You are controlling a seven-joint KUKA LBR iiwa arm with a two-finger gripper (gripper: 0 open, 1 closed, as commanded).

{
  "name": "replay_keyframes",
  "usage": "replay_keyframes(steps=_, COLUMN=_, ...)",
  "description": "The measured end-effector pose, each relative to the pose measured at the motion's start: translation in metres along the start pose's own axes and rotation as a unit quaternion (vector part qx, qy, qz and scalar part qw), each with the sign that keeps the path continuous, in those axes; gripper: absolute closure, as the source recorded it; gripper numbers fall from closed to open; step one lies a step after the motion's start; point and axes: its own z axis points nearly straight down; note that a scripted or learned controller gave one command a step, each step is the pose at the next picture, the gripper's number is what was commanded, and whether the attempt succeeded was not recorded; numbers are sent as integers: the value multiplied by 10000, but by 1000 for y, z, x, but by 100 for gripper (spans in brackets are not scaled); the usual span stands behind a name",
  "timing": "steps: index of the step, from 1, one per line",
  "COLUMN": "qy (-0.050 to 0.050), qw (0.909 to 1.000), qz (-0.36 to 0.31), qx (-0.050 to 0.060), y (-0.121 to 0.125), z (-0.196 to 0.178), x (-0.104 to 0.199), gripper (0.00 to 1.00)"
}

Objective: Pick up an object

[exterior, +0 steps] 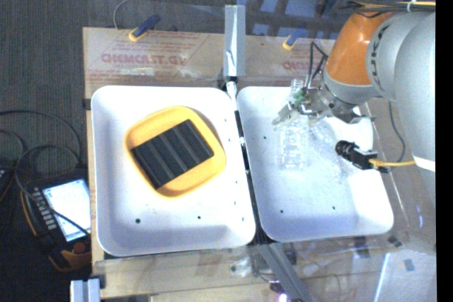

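Observation:
A yellow, rounded-square object with a black ridged top (175,149) lies in the left bin (113,223), slightly tilted and near the bin's middle. My gripper (294,132) hangs over the upper middle of the right bin (318,216), well to the right of the yellow object and apart from it. It looks pale and blurred against the white floor. I see nothing held in it. The grey arm with its orange band (357,56) comes in from the upper right.
A metal divider post (231,46) stands at the back between the bins. A black plug on a yellow cable (355,154) hangs from the arm over the right bin. Two blue-and-yellow clamps (144,27) sit on the wooden board behind.

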Motion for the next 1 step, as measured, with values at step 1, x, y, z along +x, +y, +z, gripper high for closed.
replay_keyframes(steps=1, qy=83, qw=9994, qz=194, qx=262, y=54, z=-48, x=87, gripper=100)
